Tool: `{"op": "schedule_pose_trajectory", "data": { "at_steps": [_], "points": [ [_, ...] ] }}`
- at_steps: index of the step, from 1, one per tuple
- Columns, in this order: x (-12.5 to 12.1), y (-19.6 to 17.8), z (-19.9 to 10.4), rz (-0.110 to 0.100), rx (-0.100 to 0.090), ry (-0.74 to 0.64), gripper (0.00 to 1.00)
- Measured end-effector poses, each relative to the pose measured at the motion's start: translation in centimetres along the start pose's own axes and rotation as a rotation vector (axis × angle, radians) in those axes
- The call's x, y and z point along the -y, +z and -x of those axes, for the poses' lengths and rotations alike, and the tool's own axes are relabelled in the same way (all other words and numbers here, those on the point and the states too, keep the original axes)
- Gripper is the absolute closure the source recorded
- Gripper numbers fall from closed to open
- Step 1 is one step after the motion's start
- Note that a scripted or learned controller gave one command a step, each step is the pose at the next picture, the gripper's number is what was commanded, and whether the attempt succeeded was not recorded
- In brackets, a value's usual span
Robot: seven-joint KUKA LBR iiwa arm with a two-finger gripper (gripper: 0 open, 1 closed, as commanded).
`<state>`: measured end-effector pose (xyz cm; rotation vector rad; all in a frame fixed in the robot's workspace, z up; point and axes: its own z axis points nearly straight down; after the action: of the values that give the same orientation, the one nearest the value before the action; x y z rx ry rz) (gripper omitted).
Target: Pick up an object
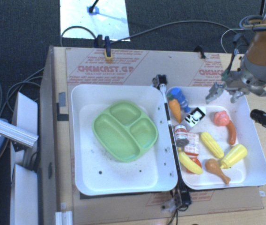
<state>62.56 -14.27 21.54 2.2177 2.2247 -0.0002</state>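
Centrally, the left bin (84,139) holds a smooth green sectioned plate (125,131); the right bin (257,161) holds glossy plastic food: corn (211,144), carrot (174,110), banana (189,163), drumstick (217,168). At upper right, the gripper (224,92) hangs above the bin's far edge, gripping nothing; its finger gap is unclear.

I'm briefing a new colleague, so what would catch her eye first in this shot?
Probably the green divided plate, alone in the left bin. Next, the right bin, crowded with bright toy food such as a corn cob and carrot, with the gripper above its far edge.
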Motion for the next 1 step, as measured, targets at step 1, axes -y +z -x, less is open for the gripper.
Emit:
{"op": "schedule_pose_trajectory", "data": {
  "at_steps": [1],
  "points": [
    [4.06, 10.6, -1.78, 0.016, 0.002, 0.002, 0.0]
  ]
}}
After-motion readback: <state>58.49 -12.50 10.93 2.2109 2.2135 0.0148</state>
